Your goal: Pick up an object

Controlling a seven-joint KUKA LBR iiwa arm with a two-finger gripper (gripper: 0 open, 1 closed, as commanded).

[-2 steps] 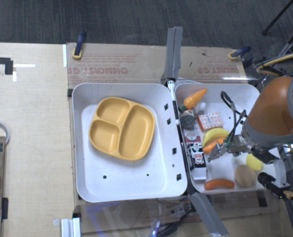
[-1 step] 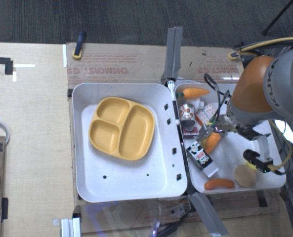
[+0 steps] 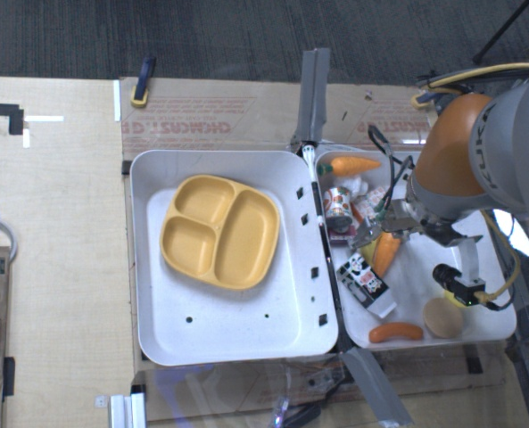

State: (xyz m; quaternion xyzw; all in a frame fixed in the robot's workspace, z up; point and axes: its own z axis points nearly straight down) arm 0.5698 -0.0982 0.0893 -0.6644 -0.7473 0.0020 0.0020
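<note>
Lettering on the cardboard strip (image 3: 212, 117) behind the bins reads mirrored and cannot be made out; a black-and-white printed packet (image 3: 366, 283) lies just below the gripper (image 3: 377, 229). Whether the gripper is spread or pressed together cannot be told. An orange carrot-like piece (image 3: 386, 251) sits right at it in the right bin (image 3: 491, 330). Well left, the left bin (image 3: 148, 239) holds a yellow divided plate (image 3: 219, 231). Bench top (image 3: 50, 239) is pale wood.
</note>
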